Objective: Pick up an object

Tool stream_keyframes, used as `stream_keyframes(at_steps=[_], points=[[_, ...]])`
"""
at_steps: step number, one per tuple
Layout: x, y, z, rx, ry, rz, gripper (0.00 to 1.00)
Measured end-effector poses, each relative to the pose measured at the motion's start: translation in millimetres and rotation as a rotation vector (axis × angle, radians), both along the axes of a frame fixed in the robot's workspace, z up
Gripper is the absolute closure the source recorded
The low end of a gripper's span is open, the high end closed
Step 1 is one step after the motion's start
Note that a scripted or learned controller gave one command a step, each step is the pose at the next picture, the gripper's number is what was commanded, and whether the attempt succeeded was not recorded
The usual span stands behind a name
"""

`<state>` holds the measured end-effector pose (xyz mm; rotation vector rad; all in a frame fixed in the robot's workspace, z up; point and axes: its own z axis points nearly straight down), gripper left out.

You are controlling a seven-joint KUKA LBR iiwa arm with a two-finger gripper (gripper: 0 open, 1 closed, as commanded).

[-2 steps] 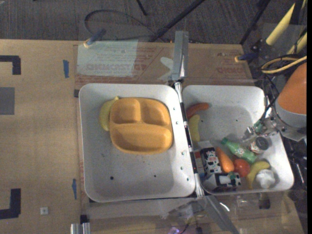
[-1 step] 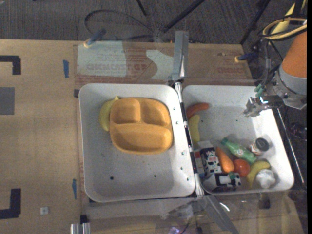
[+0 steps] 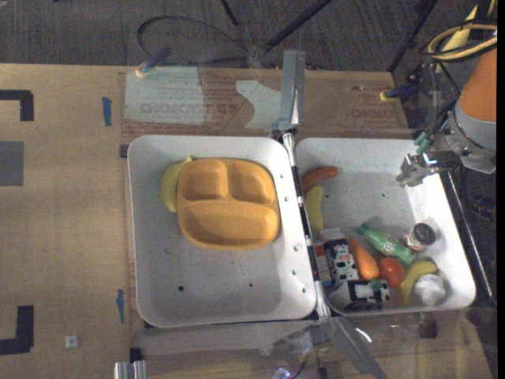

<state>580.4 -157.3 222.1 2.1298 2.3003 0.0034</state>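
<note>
Open floor in right bin (image 3: pixel 371 192) behind front clutter (image 3: pixel 379 267).

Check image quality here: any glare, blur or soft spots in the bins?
Camera view: soft overall, fine detail lost; the gripper over the right bin is too blurred to read; clear sheet behind the bins shows pale glare; orange tray in the left bin is evenly lit.

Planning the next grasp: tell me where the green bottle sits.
The green bottle lies in the right bin, near its lower right corner, between the carrot and the small dark-capped jar, just above the tomato.
</note>
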Motion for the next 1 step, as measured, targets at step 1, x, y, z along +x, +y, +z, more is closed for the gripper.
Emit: stream_keyframes(at_steps=[1], points=[[1.2,0.0,10.5,-0.002,-0.004,0.002,1.0]])
